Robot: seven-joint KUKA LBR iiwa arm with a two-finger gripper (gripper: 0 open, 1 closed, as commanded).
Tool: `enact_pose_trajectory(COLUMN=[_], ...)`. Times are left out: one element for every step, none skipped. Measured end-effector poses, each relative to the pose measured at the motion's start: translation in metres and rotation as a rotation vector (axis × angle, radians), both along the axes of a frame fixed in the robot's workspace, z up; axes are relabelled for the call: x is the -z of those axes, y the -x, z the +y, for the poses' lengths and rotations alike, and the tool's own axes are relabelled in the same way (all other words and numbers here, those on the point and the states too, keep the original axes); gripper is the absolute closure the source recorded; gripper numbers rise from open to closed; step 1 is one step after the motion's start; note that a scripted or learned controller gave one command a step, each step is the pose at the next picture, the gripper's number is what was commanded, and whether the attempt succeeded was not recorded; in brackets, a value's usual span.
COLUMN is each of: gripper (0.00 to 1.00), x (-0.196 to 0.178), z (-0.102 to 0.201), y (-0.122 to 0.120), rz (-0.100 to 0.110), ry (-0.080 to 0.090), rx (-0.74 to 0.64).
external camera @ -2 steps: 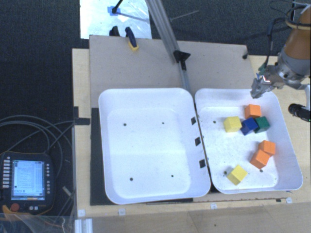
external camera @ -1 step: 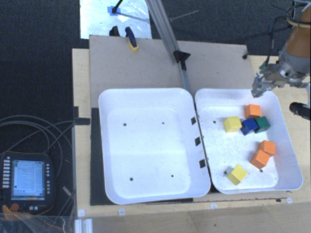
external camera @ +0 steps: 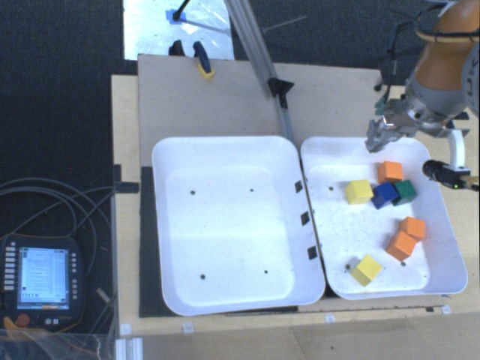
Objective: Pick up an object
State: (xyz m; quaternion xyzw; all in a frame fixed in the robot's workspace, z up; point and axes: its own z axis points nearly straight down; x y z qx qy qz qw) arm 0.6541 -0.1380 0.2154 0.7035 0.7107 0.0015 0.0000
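The gripper hangs over the far rim of the right bin; whether it is parted I cannot tell. An orange cube lies just nearer than it, beside a blue cube, green cube and yellow cube, all matte, square-edged blocks on smooth white plastic.
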Motion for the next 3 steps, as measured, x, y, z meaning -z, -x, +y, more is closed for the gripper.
enact_pose_trajectory(gripper=[1.00,1.00,1.00], x=[-0.017,-0.030,-0.040], z=[0.051,0.104,0.151], y=[0.017,0.038,0.062], rz=[0.000,0.001,0.002], ry=[0.000,-0.001,-0.001], rx=[0.000,-0.001,0.000])
